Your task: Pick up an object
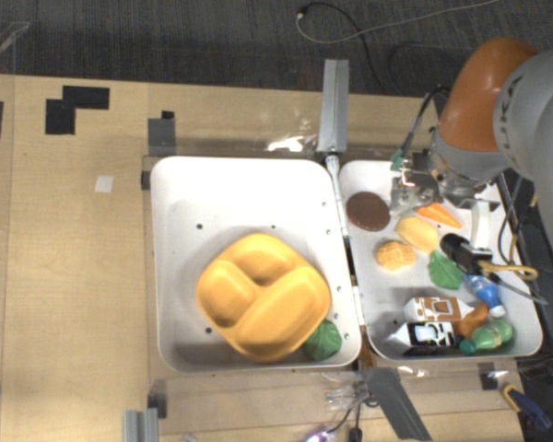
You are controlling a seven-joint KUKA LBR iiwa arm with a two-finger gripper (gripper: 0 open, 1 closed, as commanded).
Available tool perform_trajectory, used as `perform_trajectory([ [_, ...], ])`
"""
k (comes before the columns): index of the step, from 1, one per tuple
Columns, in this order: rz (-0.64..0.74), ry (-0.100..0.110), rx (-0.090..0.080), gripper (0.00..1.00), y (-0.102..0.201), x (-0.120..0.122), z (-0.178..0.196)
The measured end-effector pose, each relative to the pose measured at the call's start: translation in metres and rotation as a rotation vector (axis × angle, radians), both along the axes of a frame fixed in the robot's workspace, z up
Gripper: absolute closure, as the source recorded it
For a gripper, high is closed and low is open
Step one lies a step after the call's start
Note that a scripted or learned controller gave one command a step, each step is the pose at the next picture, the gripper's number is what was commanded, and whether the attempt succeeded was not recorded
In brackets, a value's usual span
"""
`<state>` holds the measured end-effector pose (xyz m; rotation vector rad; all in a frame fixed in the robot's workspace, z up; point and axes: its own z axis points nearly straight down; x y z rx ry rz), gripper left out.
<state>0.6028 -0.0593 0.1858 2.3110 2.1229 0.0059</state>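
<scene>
Wooden bench (64,274), two white bins, with the right bin (535,334) stuffed with small toy food. The jaws (407,188) hang over its far end, can't tell if they're spread or closed or holding anything. Closest grabs are the brown disc (368,211), just left of them and a touch nearer the camera, and the yellow piece (417,233), just camera-side.

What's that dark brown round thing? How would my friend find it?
Look at the right bin, the one crowded with small toys. Near its far left corner, beside the divider between the bins, lies the brown disc. It is flat, dark and perfectly round, unlike the bumpy yellow piece just in front of it.
</scene>
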Motion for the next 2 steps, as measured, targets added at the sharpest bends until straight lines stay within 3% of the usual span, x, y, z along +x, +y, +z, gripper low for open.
perform_trajectory([
  [1,0.203,-0.002,-0.003,1.0,-0.0922,-0.0111,0.0657],
  [2,0.204,-0.002,-0.003,0.0,-0.0921,-0.011,0.0656],
])
